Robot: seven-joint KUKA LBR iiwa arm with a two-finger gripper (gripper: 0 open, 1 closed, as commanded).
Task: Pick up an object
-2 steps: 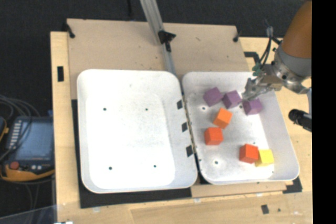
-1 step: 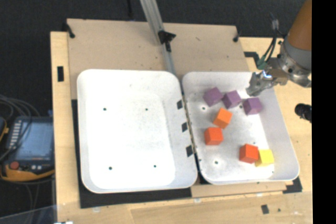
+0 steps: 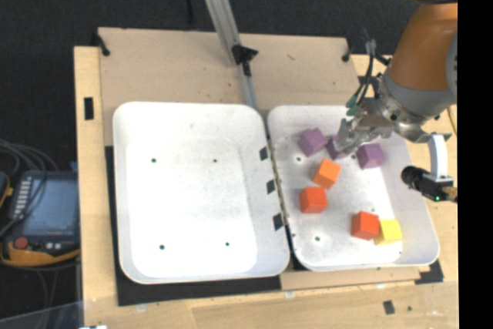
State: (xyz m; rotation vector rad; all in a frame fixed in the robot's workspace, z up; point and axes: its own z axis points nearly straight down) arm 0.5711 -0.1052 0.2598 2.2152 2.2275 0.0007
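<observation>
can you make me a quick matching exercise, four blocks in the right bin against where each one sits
Things:
1. yellow block
2. light orange block
3. left purple block
4. right purple block

Places:
A. near the bin's middle, just above a red-orange block
B. upper left part of the bin
C. lower right corner, touching a red block
D. just right of the gripper

Pairs: 1-C, 2-A, 3-B, 4-D

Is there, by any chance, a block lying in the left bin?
No, all six blocks, such as the yellow block, lie in the right bin.
</observation>
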